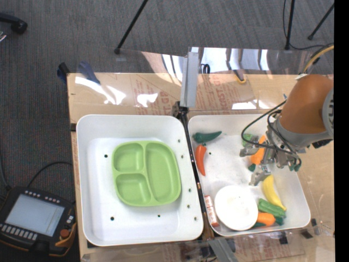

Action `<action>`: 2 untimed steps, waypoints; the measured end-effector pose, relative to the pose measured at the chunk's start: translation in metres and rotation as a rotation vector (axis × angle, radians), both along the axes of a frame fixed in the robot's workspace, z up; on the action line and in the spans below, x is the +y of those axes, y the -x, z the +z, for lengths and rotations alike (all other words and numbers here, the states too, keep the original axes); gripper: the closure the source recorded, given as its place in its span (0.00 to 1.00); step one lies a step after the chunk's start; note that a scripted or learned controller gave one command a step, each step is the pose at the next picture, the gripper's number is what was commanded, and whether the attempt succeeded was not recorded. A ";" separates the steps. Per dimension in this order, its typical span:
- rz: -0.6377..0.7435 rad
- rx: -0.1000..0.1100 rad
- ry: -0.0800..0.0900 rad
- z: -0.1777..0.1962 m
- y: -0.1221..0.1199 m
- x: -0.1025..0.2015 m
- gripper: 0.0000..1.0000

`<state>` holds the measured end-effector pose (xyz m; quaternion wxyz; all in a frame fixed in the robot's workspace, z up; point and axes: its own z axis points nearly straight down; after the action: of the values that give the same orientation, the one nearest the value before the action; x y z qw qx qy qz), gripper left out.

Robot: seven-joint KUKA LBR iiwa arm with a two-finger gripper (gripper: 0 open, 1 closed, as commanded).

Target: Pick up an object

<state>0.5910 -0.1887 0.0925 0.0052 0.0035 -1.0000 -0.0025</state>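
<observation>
Camera view, looking down on both bins at a slant.

Left bin (87,146): holds a green divided plate (146,173) with three compartments, lying flat near the bin's middle. Nothing sits on the plate.

Right bin (229,125): holds the loose items. At the far left, a dark green pepper (207,137), and just near of it a red-orange chili (201,159) lying along the left wall. At the near side, a round white plate (236,207). Right of that plate, a yellow banana (271,192) lying at a slant, with a green pod (271,208) and an orange carrot piece (265,219) beside it at the near right corner. A small red and white item (210,209) is wedged at the bin's near left wall; too small to identify.

Arm: enters from the right, orange band (305,107) over the right bin's far right part. The gripper (266,165) points down into the bin, above the bare floor between the white plate and the banana's far end. An orange object (257,155) sits right at the gripper's left side, partly hidden by the wrist hardware. Whether the fingers are spread or closed, and whether the orange object is between them, I cannot tell.
</observation>
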 end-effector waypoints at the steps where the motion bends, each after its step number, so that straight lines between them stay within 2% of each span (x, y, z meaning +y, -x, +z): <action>1: -0.077 -0.008 0.003 -0.006 0.073 -0.023 0.00; 2: -0.069 -0.011 0.003 0.005 0.071 -0.020 1.00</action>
<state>0.5205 -0.2086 0.0970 -0.0003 -0.0309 -0.9995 -0.0012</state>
